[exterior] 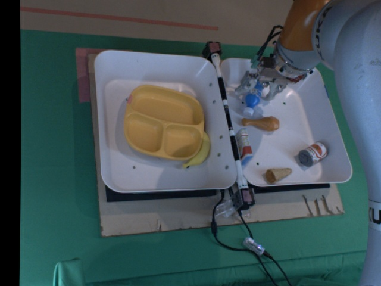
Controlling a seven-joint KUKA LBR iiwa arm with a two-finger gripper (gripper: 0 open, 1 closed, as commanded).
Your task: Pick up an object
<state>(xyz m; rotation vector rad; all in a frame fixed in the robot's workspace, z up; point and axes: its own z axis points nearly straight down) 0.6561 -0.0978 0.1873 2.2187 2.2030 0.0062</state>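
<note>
Green cloth covers the bench (53, 159), with a cardboard sheet (161, 219) under two shallow white bins set side by side and a black-and-white striped bar (229, 124) along the seam between them. Brown floor with a red line runs across the top of the view.

Camera view: left bin (113, 180) holds a yellow divided tray (164, 123), tilted a little, with a banana (201, 154) tucked against the tray's lower right corner, touching it. Right bin (333, 159) holds five small things. A bottle with a blue cap (252, 103) lies near the bin's upper left. A brown drumstick-shaped toy (262, 123) lies just below the bottle. A red-and-white tube (243, 145) lies against the bin's left wall beside the striped bar. A small can with a red label (314, 154) lies on its side toward the right. An ice-cream cone (277, 174) lies near the bottom wall.

Grey arm with orange band (306, 14) reaches in from the right. Hand (260, 88) sits low over the upper left of the right bin, right above the blue-capped bottle, its fingers spread apart on either side of the bottle's top. Nothing is clamped between them; contact with the bottle cannot be told.

Cables (238, 231) trail from the bar's lower end across the cardboard onto the cloth.
</note>
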